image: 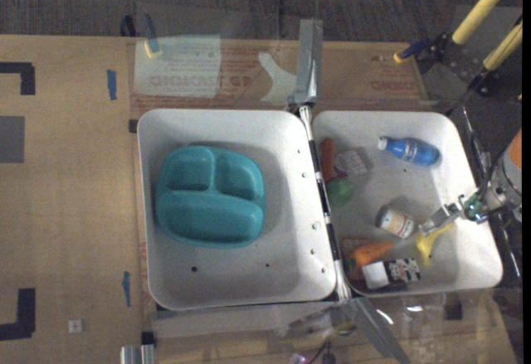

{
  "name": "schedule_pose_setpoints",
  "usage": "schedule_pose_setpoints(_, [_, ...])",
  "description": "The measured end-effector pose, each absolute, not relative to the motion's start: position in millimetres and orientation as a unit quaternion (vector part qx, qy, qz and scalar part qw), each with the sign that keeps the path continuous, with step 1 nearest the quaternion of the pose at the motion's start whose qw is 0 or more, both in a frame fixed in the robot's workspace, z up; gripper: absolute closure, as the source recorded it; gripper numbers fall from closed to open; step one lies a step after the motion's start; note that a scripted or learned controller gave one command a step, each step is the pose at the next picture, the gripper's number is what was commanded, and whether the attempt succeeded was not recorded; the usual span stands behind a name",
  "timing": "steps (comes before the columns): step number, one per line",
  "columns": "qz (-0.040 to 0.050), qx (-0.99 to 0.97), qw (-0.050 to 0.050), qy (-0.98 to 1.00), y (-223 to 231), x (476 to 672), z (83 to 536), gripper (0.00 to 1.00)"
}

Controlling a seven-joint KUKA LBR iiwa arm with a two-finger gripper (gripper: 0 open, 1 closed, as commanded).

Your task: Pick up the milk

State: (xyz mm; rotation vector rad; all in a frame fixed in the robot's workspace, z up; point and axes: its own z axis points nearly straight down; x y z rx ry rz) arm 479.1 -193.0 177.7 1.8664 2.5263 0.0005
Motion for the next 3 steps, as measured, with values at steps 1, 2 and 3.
schedule_pose_setpoints(1, [0.0008, 0.477, 0.002, 0.879, -124, 557.4, 135, 0.00])
schedule_pose_setpoints(2, [0.0008, 0.492, 0.002, 0.870, -123, 614.4, 121, 0.00])
schedule_pose_setpoints(3, [0.0005, 0.470, 0.003, 0.883, -177, 589.1, 156, 0.00])
